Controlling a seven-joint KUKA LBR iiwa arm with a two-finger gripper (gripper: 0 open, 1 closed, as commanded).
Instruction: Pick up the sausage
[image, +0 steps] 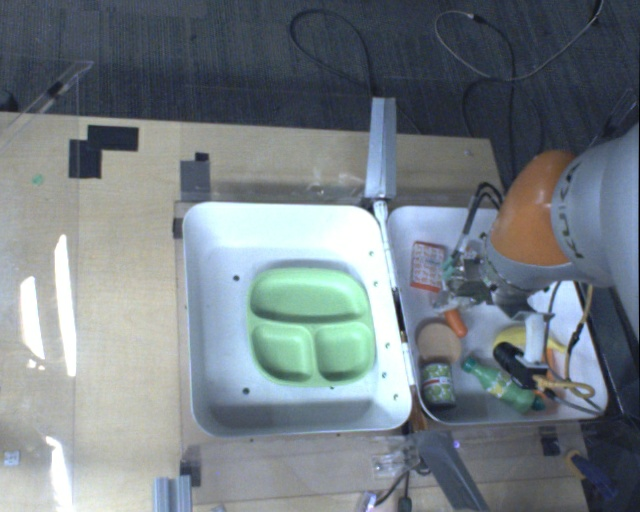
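Sausage (455, 322): small, orange-red, low in the right bin (596, 398), near its left wall. Probably light, soft and smooth-skinned, apt to roll or slip; best pinched across the middle. Hemmed by brown jar (438, 342) just below and packet (428, 265) above. Gripper (468, 288) close over it; spread or pressed together, cannot tell.

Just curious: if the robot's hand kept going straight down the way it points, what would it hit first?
Probably the small orange piece just below the hand, near the brown-capped jar; depth is hard to judge from above.
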